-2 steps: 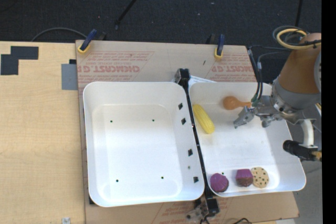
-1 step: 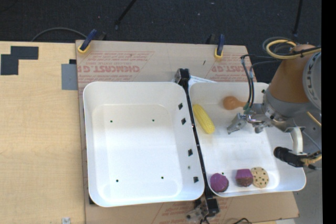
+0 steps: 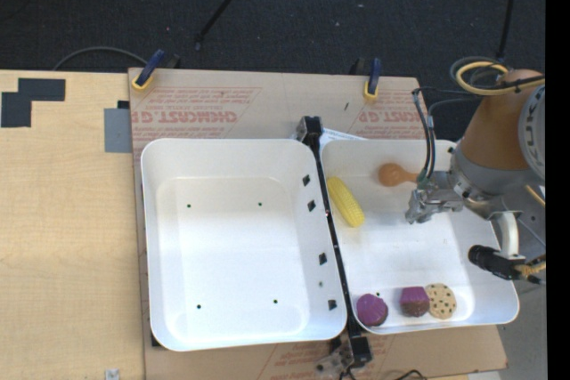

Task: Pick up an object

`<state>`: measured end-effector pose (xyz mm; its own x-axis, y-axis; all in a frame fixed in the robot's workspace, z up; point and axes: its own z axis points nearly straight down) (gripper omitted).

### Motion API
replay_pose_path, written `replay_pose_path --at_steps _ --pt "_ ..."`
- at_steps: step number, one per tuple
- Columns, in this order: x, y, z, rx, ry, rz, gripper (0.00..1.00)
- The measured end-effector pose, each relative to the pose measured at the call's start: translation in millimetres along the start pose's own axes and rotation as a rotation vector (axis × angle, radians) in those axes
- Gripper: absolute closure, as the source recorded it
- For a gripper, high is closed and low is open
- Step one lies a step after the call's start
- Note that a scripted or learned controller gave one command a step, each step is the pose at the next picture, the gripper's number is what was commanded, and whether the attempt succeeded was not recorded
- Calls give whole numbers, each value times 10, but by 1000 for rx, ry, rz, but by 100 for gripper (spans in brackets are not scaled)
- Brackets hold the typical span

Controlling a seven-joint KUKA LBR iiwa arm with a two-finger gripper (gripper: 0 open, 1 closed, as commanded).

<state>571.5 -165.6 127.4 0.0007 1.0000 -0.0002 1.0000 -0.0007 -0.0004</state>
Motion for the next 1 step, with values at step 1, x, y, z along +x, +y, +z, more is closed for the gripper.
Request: replay_pose_path --at_steps 1 --pt "-101 25 -555 -4 -1 1 100"
